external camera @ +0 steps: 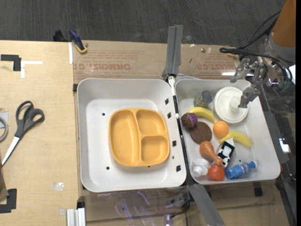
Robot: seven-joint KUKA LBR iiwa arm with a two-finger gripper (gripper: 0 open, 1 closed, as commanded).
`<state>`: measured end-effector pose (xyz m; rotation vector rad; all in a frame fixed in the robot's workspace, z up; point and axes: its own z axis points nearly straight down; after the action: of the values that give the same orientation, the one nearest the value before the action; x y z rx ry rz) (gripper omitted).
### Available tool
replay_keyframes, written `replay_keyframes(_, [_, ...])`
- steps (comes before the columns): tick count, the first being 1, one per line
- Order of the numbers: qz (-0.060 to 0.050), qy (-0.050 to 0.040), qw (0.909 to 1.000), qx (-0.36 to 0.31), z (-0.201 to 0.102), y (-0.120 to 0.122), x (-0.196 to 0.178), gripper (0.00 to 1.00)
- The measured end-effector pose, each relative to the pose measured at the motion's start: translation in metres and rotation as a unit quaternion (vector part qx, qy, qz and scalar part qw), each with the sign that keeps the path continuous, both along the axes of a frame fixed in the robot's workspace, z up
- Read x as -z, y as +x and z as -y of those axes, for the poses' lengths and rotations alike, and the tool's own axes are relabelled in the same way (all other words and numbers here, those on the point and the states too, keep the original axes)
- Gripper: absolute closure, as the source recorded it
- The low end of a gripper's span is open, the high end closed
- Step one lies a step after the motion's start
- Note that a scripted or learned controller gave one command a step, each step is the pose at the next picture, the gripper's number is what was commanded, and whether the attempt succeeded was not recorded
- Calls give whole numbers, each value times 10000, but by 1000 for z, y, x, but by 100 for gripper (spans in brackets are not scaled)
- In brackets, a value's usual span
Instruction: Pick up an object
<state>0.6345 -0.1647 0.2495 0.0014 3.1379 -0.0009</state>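
The right bin (268, 126) holds several objects: a white bowl (229, 106), a banana (201, 113), a purple ball (189, 120), a brown disc (201, 132), an orange (220, 128), a second banana (240, 138), a drumstick (207, 150), a black-and-white block (226, 152), a blue bottle (240, 170) and a red tomato (216, 173). My gripper (245, 87) hangs over the bin's far right part, above the bowl's right rim. It is open, with nothing between its fingers.
The left bin (89, 126) holds a yellow divided plate (139, 137). Scissors (21, 124) lie on the wooden bench at the left. A grey-green ball (204, 98) sits near the right bin's back wall. Cables trail at the far right.
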Motion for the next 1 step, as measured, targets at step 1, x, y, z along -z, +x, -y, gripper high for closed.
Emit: replay_keyframes(1, [5, -5, 9987, -504, -23, -33, 154, 0])
